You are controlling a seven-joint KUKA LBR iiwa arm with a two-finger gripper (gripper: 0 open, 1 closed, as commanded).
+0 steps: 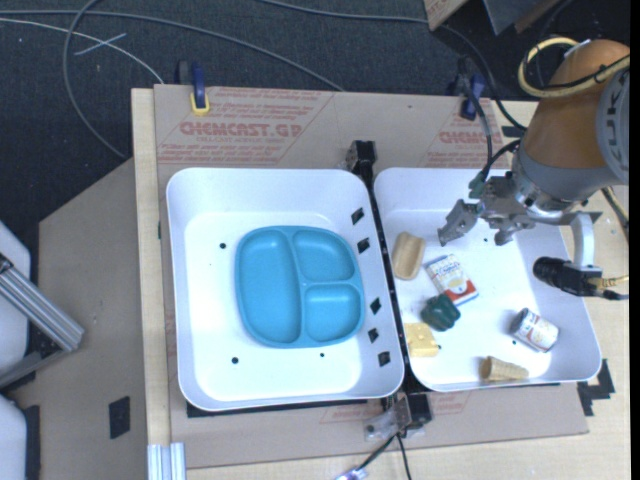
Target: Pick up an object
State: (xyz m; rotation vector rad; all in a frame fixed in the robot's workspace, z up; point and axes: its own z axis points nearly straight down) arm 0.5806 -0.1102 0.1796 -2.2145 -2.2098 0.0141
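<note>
Nearest the lens, at the front rim of the right bin (590, 353), we note a tan wedge (505, 370) (bread-like), lying well below the pincer (478, 224) and slightly to its right. Just above the wedge and further right sits a small silver can (535, 329) on its side. Directly below the pincer lies a red-and-white packet (451, 276), with a dark green lump (439, 313) just under it and a pale yellow block (421, 341) lower left again. A beige roll (406, 255) rests left of the pincer and a little below, near the bin divider. We see the pincer's two fingers spread apart with nothing between them, hovering over the upper middle of the right bin. Far left of the pincer, the left bin (190, 268) holds a blue sectioned plate (298, 285).
</note>
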